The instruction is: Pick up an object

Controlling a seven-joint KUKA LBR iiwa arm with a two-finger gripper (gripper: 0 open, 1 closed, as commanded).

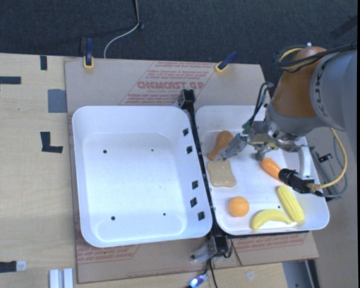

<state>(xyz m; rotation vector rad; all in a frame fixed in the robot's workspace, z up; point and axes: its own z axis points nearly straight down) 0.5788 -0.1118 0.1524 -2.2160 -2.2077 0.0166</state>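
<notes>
The right bin [315,221] holds several food toys. A brown drumstick [221,142] lies by the bin's left wall, with a tan bread slice [221,174] just below it. Towards the front edge sit an orange ball [239,206], a banana [270,219] and a corn cob [290,203]. An orange carrot [270,167] lies under the wrist. My gripper [249,153] hangs over the middle of this bin, open, with nothing between its fingers. One fingertip [231,152] is right beside the drumstick, the other is near the carrot.
The left bin [84,161] is a plain white tray with a black divider [195,161] between the two bins. A black cable connector [295,180] and a yellow cable hang from the arm over the bin's right side.
</notes>
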